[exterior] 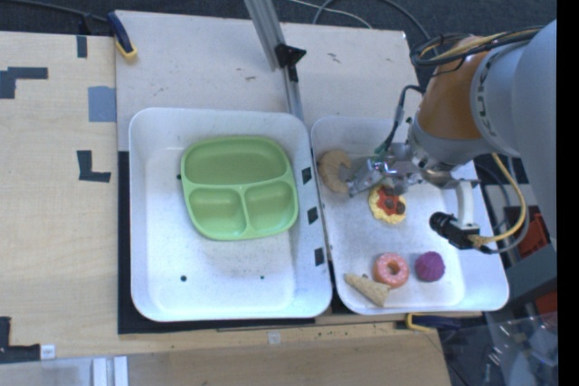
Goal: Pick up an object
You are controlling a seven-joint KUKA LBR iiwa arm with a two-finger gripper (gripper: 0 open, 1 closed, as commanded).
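Low in the right bin (479, 289) — gripper (375, 176) beside a tan cookie (335, 169).

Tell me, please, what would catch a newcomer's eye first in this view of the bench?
Probably the bright green divided plate, lying alone in the left bin. Next, the grey arm with its orange band, reaching from the right so that its gripper sits low over the right bin, between a tan round piece and a yellow and red toy. Near that bin's front lie a pink doughnut and a purple ball.
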